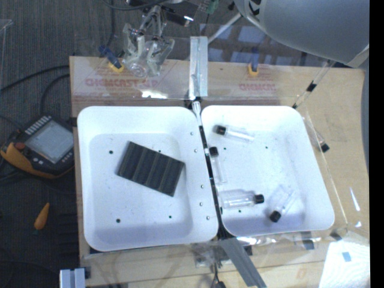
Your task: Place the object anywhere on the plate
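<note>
I've got the gripper (146, 48) hanging up beyond the bins, grip unreadable. Clear vials (241, 198) lie in the right bin (312, 155); the dark ribbed plate (150, 168) sits left. I'd drop squarely over one vial first.

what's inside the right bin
Four clear vials with black caps lie in the right bin: one near the back, one along the divider, one at front centre, one front right. Anything beneath them can't be judged.
</note>
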Available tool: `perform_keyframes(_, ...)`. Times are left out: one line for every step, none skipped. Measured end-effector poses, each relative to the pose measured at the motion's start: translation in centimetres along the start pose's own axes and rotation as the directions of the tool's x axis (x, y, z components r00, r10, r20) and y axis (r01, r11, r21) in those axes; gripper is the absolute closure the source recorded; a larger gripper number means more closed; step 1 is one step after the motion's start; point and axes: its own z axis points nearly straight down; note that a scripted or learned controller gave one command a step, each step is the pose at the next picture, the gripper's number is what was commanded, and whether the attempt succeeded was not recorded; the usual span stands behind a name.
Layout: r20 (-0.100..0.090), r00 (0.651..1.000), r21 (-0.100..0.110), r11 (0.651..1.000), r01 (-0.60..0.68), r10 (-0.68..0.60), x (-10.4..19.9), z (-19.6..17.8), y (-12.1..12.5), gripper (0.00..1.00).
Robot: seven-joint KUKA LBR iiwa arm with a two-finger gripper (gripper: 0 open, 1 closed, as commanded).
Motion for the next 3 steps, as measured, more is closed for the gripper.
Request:
perform_keyframes(-0.001, 0.941, -0.001, 0.941, 0.337, -0.337, 0.5, 0.1, -0.2, 1.0)
perform_keyframes(-0.002, 0.899, -0.006, 0.899, 0.439, -0.439, 2.8, 11.2, 5.2, 1.0)
perform_keyframes(0.003, 0.584, -0.006, 0.584, 0.812, -0.812, 0.1, 11.7, 0.9, 1.0)
